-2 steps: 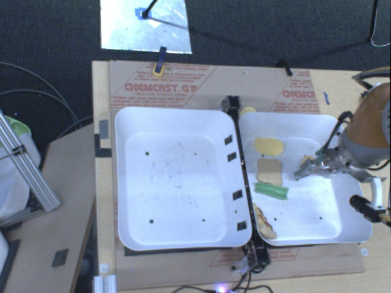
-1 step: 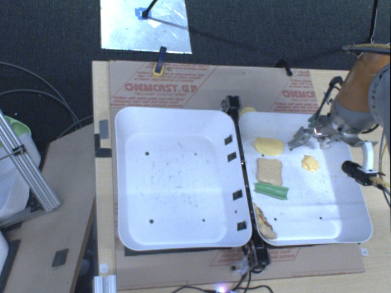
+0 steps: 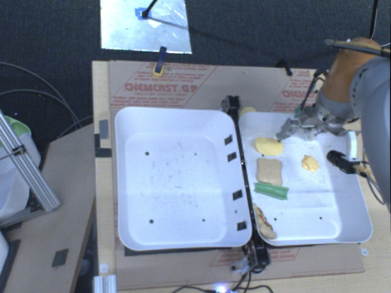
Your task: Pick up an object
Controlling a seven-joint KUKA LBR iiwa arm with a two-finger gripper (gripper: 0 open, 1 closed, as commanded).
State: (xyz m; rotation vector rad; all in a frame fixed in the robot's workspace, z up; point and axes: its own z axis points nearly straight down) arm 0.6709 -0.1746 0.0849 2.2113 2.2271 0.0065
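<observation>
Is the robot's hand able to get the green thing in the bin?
Probably yes. The green thing lies in the open in the right bin, uncovered, and the hand hovers above that same bin.

Overhead light's washing out the two shallow white plastic bins (image 3: pixel 177 182) pretty evenly, w/ glare bouncing off the shiny silver foil sheet (image 3: pixel 145 16) up top. Whole pic's looking soft, slightly grainy.

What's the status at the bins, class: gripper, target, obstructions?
Gripper low in right bin, nothing seen between fingers. Yellow piece just below it, untouched. Tan slab and green strip close by.
</observation>
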